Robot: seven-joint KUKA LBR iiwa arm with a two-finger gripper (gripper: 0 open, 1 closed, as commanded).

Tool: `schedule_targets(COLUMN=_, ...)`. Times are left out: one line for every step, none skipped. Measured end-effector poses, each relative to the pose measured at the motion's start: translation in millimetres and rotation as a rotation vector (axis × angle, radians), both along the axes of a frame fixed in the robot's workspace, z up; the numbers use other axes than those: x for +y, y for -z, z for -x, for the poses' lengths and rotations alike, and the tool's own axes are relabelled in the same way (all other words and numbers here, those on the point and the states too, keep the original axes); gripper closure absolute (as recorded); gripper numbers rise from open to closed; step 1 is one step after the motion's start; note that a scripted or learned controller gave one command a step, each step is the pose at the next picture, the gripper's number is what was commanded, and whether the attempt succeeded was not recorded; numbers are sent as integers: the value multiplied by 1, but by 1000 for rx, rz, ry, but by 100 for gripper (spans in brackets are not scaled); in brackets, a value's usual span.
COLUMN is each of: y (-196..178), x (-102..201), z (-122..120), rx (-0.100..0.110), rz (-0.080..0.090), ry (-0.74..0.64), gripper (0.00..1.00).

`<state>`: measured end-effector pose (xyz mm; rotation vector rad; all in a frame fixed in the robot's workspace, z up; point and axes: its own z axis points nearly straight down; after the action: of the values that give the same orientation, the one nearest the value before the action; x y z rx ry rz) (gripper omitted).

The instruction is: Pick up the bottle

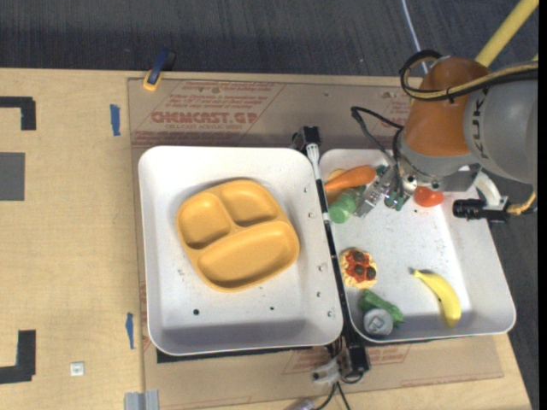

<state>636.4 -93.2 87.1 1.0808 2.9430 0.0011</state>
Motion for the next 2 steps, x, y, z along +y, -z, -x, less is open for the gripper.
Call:
schedule_targets(y=0, x=-8, z=66, rx=-1, rz=-1, ry=75, gripper=100)
schedule_targets(y=0, x=-33, z=123, rx=-2, rz=2, ry=-290, gripper=100)
